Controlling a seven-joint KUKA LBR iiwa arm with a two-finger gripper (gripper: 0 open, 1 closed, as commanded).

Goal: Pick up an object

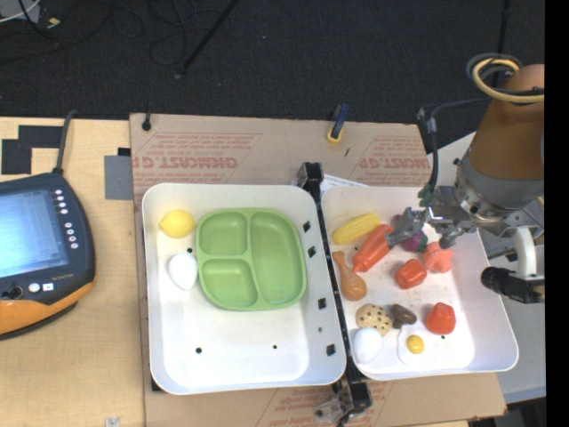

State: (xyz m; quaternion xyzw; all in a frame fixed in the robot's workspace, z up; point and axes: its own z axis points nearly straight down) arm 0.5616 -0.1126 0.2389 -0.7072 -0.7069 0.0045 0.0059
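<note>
My gripper (420,227) hangs low over the upper middle of the right bin (498,345). A small purple toy (414,242) lies directly under it, and I cannot tell whether they touch. Close by are a red-orange carrot (373,247), a yellow corn-like toy (356,228), a pink-red toy (438,259) and a red pepper (410,274). Toward the front lie a red toy (440,318), a cookie (373,317), a brown piece (404,313), a white egg (367,344) and a fried egg (412,345).
The left bin (231,363) holds a green divided plate (249,258), a lemon (177,223) and a white egg (182,271). An orange-brown toy (350,279) lies by the divider. A tablet pendant (36,247) sits at the far left.
</note>
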